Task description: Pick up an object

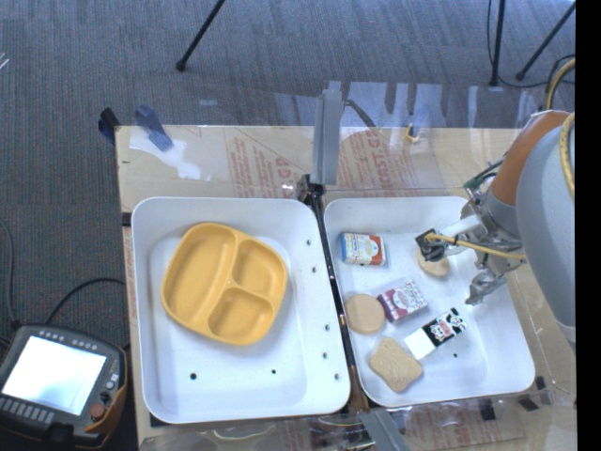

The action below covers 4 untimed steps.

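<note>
My gripper (481,286) hangs over the right side of the right bin (507,365), just beside a tan biscuit (435,268). Also in there: a blue-and-white carton (362,248), round cookie (364,314), maroon carton (403,301), cow-print carton (439,333), and toast slice (395,364). The left bin (188,383) has a yellow divided plate (225,283).

**Bench layout: two bins side by side**

The left bin (150,365) holds a tray (225,282), set left of its middle. In the right bin (507,365), a rear carton (362,248) lies near the left wall, with a bun (435,267) to its right. In front of them lies a disc (365,314). A middle carton (403,301) lies just right of the disc, a front carton (437,333) further right, and a slab (395,364) nearest the front rim.
</note>
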Each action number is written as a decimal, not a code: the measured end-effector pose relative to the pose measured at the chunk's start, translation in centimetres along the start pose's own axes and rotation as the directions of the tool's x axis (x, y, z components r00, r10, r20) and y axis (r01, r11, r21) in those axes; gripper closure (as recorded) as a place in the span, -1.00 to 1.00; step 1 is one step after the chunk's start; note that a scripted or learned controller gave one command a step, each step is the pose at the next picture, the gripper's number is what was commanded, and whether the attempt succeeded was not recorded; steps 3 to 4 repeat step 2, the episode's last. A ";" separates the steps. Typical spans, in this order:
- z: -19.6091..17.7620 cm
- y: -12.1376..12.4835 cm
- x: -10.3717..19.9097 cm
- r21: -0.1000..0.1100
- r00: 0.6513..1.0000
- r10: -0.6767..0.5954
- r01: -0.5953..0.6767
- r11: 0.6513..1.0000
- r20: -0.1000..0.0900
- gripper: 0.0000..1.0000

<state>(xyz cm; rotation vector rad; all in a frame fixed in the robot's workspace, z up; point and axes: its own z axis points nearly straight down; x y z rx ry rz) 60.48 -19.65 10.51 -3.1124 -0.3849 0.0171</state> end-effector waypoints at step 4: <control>-7.5 1.8 2.8 -0.002 0.999 0.035 -0.035 0.999 -0.005 -1.00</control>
